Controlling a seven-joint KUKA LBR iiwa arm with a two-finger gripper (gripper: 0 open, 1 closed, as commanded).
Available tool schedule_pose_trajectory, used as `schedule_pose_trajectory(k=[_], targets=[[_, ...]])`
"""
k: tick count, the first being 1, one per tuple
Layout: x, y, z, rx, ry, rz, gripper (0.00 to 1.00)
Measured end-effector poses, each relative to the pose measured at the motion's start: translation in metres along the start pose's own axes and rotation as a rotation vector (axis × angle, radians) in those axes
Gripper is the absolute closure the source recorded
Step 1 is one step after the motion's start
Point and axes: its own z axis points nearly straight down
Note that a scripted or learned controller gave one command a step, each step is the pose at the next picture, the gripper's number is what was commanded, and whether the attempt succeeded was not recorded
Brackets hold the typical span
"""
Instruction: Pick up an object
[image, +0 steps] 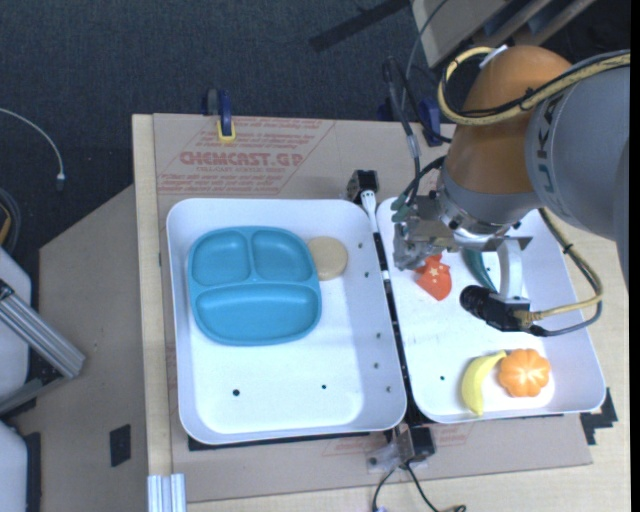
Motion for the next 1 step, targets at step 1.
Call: schedule_pose_trajectory(k=[1], targets=[[0.0441,0.0237,0.0139,0.001,-0.001,0.001,1.00]])
